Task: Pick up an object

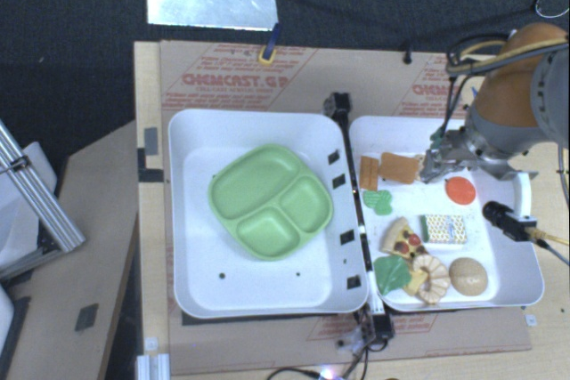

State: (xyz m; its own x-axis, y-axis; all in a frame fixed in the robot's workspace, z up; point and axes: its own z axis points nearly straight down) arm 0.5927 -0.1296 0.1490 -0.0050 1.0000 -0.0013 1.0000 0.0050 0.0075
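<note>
Camera view, arm: you see the grey arm reach in from the right, its gripper (434,166) low over the right white bin (533,276).
Pincer: you cannot tell its state; the tip looks to touch the flat brown toast-like slice (399,167), perhaps.
Right bin: round red disc (460,190), pizza wedge (403,238), patterned small box (443,229), tan bun (468,275).
Left white bin (200,280): light green divided plate (270,201).

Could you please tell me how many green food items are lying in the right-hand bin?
2. One green piece lies by the bin's left wall, below the orange cracker; the other green piece sits near the bottom left corner, beside the shrimp. The arm may hide more.
</note>
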